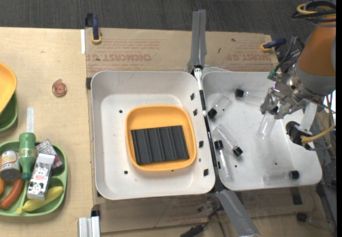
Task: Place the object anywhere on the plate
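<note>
Camera view puts the gripper (278, 103) over the right bin (251, 174), clamped on a clear tube (265, 125) hanging almost upright beneath it, while the orange plate (159, 114) sits well left of that gripper in the left bin (109, 177).

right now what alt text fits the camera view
A grey arm with an orange band holds its tool over the right white bin, where clear black-capped tubes lie scattered. In the left white bin, an orange plate carries a dark ribbed block.
</note>
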Tool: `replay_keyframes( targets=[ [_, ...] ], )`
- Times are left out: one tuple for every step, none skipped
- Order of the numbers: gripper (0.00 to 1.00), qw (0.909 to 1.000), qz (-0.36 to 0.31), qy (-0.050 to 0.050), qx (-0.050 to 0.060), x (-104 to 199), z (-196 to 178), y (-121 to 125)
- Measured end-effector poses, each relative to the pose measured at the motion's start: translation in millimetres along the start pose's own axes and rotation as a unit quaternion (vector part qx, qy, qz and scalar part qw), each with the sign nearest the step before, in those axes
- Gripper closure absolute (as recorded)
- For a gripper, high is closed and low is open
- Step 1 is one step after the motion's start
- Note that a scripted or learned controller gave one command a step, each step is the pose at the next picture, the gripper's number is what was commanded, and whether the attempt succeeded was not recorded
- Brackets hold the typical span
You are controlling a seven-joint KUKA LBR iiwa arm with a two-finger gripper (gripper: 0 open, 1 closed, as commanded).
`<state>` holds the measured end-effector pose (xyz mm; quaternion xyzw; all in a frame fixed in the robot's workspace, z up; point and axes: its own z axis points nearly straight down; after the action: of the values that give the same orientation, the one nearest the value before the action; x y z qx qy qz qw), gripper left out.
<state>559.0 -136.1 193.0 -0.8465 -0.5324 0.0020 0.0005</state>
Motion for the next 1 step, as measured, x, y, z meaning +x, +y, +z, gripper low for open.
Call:
replay_keyframes(
  targets=[
    [1.0,0.9993,-0.037,0.0,0.0,40.1,-9.1,91.2]
  ],
)
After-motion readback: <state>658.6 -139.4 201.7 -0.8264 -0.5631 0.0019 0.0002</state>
